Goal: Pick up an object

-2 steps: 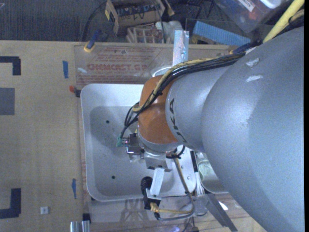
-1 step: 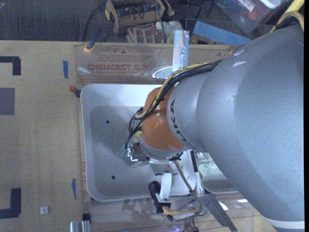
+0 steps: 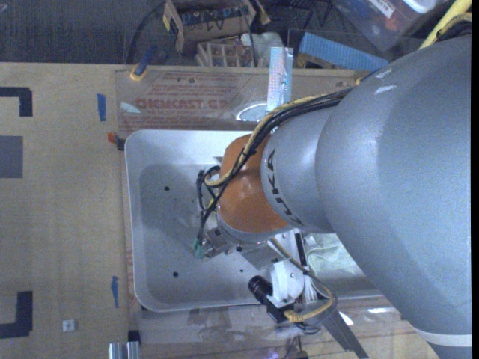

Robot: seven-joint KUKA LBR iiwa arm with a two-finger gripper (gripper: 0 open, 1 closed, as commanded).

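Arm [image 3: 359,178] fills the near right, reaching down into the white bin [image 3: 150,200] by the table's left side. Claw [image 3: 206,247] low over bin floor; small green object [image 3: 200,250] right at its tip. Grip state: cannot tell.

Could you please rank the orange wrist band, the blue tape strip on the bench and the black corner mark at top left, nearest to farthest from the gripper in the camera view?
From the gripper, low in the white bin:
1. Orange wrist band, just up and right of it.
2. Blue tape strip, on the bench up-left of the bin.
3. Black corner mark, far left near the edge.
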